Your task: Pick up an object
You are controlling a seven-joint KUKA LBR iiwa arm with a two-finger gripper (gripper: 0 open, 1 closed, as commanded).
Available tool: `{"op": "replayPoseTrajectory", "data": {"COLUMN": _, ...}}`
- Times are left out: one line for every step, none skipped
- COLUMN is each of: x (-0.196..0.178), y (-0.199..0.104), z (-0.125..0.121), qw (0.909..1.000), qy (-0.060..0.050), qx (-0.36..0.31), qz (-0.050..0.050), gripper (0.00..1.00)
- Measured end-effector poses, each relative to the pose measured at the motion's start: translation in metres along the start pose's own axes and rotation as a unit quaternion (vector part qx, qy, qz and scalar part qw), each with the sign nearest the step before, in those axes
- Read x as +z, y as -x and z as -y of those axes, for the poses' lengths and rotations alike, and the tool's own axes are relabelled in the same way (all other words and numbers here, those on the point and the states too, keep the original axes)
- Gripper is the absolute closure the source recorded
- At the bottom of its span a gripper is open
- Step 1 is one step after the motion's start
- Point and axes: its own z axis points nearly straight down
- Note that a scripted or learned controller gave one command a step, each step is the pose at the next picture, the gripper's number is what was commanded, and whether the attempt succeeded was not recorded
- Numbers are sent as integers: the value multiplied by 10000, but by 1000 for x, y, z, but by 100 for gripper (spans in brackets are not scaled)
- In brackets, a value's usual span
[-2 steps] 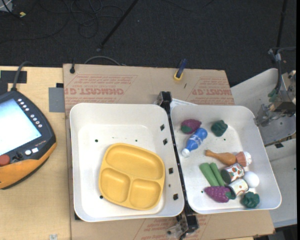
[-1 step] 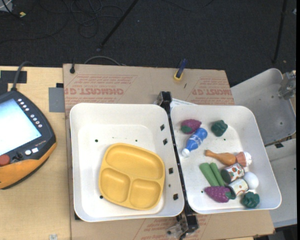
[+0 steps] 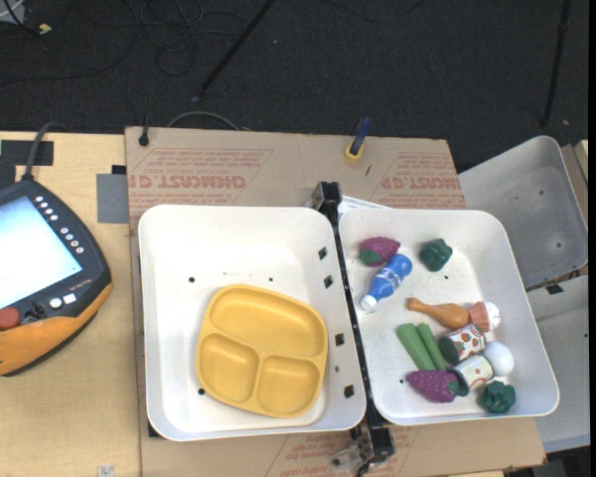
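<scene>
Two shallow white bins sit side by side on the counter [image 3: 79, 157], over a flattened cardboard sheet [image 3: 278, 172]. The left bin [image 3: 179, 237] carries a single yellow divided tray [image 3: 263, 351] with three compartments, lying flat and slightly turned, likely meant as a place to drop things. The right bin [image 3: 517, 266] holds every candidate for the pick, and most of them crowd its near right corner, touching or overlapping, as though tipped in loosely.

Counted: two purple grape bunches [image 3: 379, 249] (the second, [image 3: 432, 385], lies at the near edge), two dark green lumpy pieces, one [image 3: 435, 254] far and one [image 3: 497, 397] near, one blue and white bottle [image 3: 387, 280], one orange-brown drumstick [image 3: 441, 313], a pair of green stalks [image 3: 423, 347], one white egg-like piece [image 3: 499, 359], and what look like two small printed cans [image 3: 467, 343] beside it; the pile makes that last count uncertain.

The far grapes, far green piece and bottle lie apart from the heap, so I judge them the easier targets. As for the claw, I cannot tell its state or whether it has anything
</scene>
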Motion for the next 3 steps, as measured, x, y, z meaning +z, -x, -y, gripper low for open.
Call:
{"op": "replayPoseTrajectory", "data": {"x": 88, "y": -2, "z": 59, "qw": 9999, "qy": -126, "qx": 8, "qz": -49, "gripper": 100}}
{"op": "replayPoseTrajectory", "data": {"x": 20, "y": -36, "z": 13, "qw": 10000, "qy": -45, "qx": -20, "qz": -23, "gripper": 100}}
{"op": "replayPoseTrajectory", "data": {"x": 111, "y": -4, "z": 70, "qw": 9999, "qy": -131, "qx": 23, "qz": -48, "gripper": 100}}
